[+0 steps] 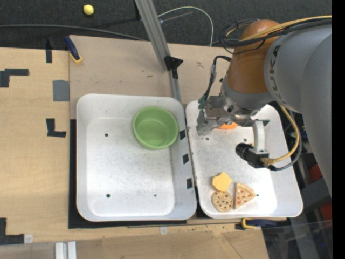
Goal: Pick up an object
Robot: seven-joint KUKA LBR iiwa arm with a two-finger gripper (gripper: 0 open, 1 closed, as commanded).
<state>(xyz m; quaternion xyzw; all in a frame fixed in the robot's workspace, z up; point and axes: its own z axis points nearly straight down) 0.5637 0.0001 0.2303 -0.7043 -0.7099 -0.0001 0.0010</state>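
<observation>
Grey two-finger gripper (209, 124) low over right white bin (280, 198); wrist hides its state, cannot tell. Small orange object (229, 126) mostly hidden beneath, only edge visible.

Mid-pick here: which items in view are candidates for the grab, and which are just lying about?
Job in hand:
- gripper, over the right bin
- orange piece beside it
- yellow piece, cookie, pizza slice
- green bowl in the left bin

Lying about:
- yellow ball beyond the bench
- blue clamp
</observation>
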